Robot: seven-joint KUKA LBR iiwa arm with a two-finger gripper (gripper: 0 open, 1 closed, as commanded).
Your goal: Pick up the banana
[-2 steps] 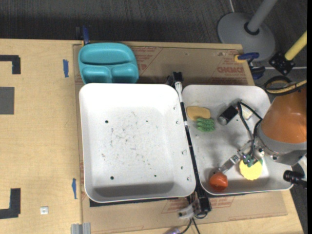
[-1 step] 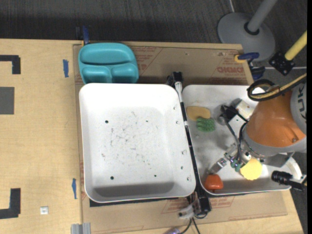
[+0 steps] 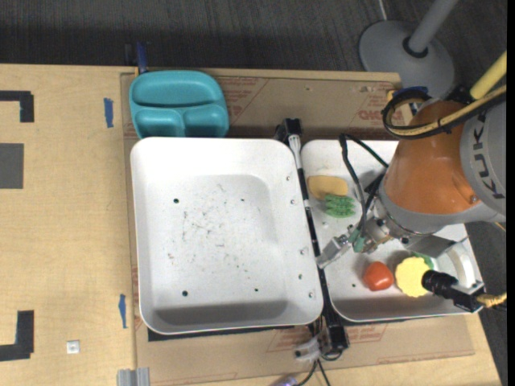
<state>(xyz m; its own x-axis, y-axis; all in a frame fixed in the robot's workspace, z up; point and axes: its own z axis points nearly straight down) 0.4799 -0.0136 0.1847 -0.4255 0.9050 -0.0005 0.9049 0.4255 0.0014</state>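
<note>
hovering low over the right bin [image 3: 354, 312], the hand [image 3: 351, 242] sits near that bin's left wall; whether it is clenched or released, cannot tell. no clear banana; yellow item [image 3: 328, 186] near the far left corner, red [image 3: 377, 276] and yellow [image 3: 410, 275] pieces by the near edge

even, bright overhead light; the left white bin [image 3: 217, 232] is nearly washed out, with a thin dark shadow under its 6 o'clock rim. the arm [image 3: 438, 167] at 3 o'clock looks slightly soft, the floor at 12 o'clock dim.
</note>
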